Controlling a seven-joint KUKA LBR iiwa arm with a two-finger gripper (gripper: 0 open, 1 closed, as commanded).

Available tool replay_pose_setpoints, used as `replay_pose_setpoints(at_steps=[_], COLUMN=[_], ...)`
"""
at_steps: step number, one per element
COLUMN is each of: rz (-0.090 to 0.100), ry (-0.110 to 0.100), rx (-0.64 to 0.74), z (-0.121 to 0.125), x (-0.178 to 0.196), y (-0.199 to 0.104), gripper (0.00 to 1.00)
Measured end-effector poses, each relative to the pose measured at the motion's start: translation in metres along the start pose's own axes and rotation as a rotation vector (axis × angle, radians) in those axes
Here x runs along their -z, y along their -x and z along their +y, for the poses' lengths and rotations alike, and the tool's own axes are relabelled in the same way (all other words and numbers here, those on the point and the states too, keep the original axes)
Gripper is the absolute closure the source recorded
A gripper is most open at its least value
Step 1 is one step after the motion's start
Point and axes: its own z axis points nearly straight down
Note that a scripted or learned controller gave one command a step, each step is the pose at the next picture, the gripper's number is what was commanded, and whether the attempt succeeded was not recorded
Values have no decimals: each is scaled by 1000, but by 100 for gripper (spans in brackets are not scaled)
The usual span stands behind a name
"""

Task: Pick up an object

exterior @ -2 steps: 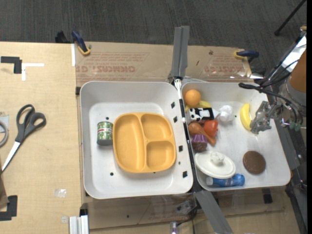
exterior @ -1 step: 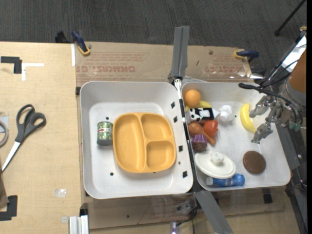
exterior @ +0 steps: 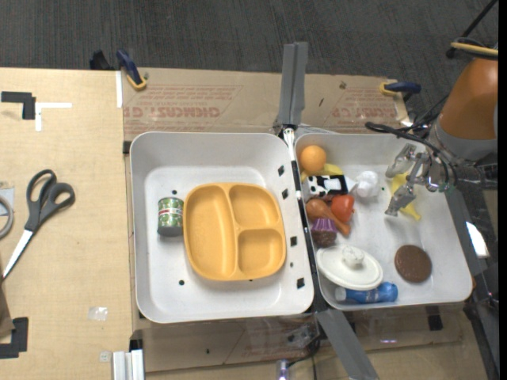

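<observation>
over right bin, end effector grips yellow piece; grasp step, next lift clear.

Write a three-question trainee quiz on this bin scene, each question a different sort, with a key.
1. True or false: the yellow divided plate lies in the left bin.
2. Multiple choice: what lies beside the plate, against its left edge? A) a small green can B) a blue bottle C) an orange ball
3. Fill in: the gripper is over the ____ bin, near a small yellow object.

Key:
1. True.
2. A, the small green can. The blue bottle and the orange ball are in the right bin.
3. Right.
</observation>
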Motion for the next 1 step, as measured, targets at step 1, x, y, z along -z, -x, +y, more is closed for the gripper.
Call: replay_pose_setpoints(at_steps=[1], rz=[-9], ry=[-2], rx=[4], z=[0], x=[12], y=[2], gripper=[100])
